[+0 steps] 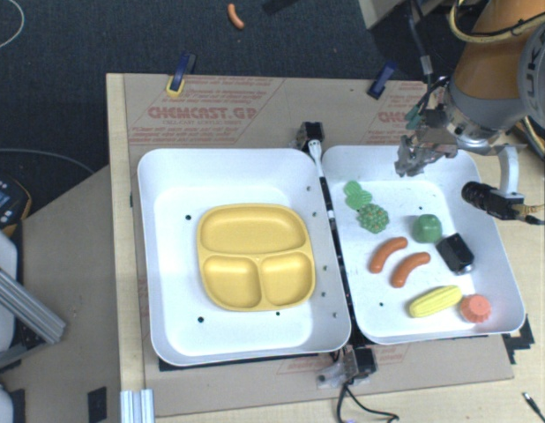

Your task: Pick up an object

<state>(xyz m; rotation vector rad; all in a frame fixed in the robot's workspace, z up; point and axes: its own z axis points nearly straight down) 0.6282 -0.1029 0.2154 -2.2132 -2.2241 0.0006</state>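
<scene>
Hanging over the far edge of the right bin [484,311], the gripper [417,162] is too small and dark from where I stand to tell how it is set; nothing visible is caught in it. Nearest below it lie a pale green piece [356,193] and a knobbly broccoli floret [373,218], touching each other. Further toward me sit a green round thing [427,228], a black block [455,254], two sausages [388,254] side by side, a corn cob [434,301] and an orange-pink lump [474,307]. The left bin [162,236] holds a yellow divided plate [254,256].

These look like toy foods, so I'd guess light, stiff plastic, a bit slick. The broccoli seems the easiest catch: close by, bumpy enough to grip, best pinched across its head.
</scene>
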